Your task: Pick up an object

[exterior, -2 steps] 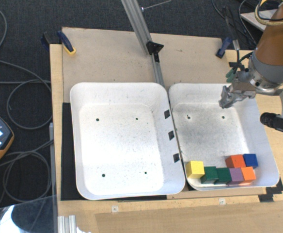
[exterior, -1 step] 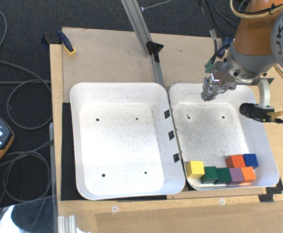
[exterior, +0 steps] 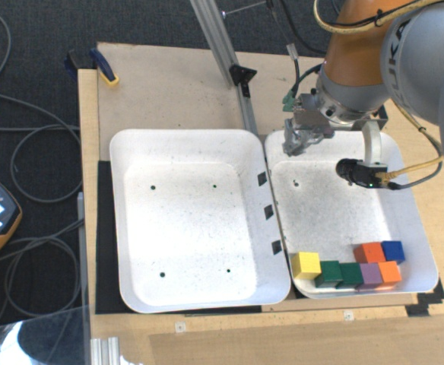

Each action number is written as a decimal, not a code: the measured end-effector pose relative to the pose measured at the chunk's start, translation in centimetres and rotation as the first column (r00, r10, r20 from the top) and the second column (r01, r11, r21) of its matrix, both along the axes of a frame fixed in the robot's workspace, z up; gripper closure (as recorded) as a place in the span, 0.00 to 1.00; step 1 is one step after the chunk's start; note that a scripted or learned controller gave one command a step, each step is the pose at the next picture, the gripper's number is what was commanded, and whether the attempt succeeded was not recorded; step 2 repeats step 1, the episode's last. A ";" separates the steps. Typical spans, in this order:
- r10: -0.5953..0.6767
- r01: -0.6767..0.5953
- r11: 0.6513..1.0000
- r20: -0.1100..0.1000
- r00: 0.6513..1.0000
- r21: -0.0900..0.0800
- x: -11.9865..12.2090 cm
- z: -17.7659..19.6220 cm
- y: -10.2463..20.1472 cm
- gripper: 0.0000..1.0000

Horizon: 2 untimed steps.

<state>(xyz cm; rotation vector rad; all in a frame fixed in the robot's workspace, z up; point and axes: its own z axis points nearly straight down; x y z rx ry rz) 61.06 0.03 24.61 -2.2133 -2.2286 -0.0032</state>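
Note:
Several small coloured blocks lie along the near edge of the right bin (exterior: 416, 234): a yellow block (exterior: 307, 264), a green block (exterior: 330, 272), a dark green block (exterior: 350, 274), a purple block (exterior: 370, 274), two orange blocks (exterior: 372, 252) and a blue block (exterior: 393, 251). My gripper (exterior: 296, 144) hangs over the far left corner of the right bin, well away from the blocks. Nothing shows between its fingers.
The left bin (exterior: 131, 147) sits beside the right one, their rims meeting at the middle. A slanted metal pole (exterior: 222, 48) crosses the board behind the bins. Cables and a yellow-handled tool (exterior: 104, 65) lie at the far left.

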 end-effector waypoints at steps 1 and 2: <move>0.000 0.000 1.000 0.002 1.000 0.000 1.8 0.3 4.4 1.00; 0.000 0.000 1.000 0.002 1.000 0.000 1.8 0.3 4.4 1.00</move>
